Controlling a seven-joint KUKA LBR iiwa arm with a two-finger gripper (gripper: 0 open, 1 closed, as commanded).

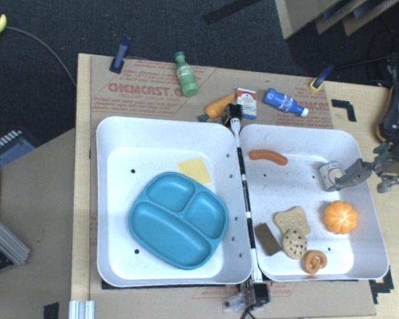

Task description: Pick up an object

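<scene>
The arm enters at the right edge, where most of it is cut off. The gripper (350,173) reaches over the right bin (304,139) at its upper right side. Whether its grey fingers are spread or pressed together cannot be told at this resolution. Just beside the fingertips lies a small white-and-red packet (329,174), its label too blurred to read; contact cannot be confirmed.

The right bin also holds a sausage (268,156), an orange (340,217), a bread slice (292,220), a speckled cookie (294,243), a brown bar (267,239) and a small glazed ring (313,261).

The left bin (111,148) holds a blue divided plate (177,218) and a yellow cheese slice (195,169), one corner touching the plate rim.

Behind the bins on the bench (94,99) lie a green bottle (186,74), a blue bottle (285,102), a small carton (246,102) and an orange item (220,106), partly hidden.
</scene>
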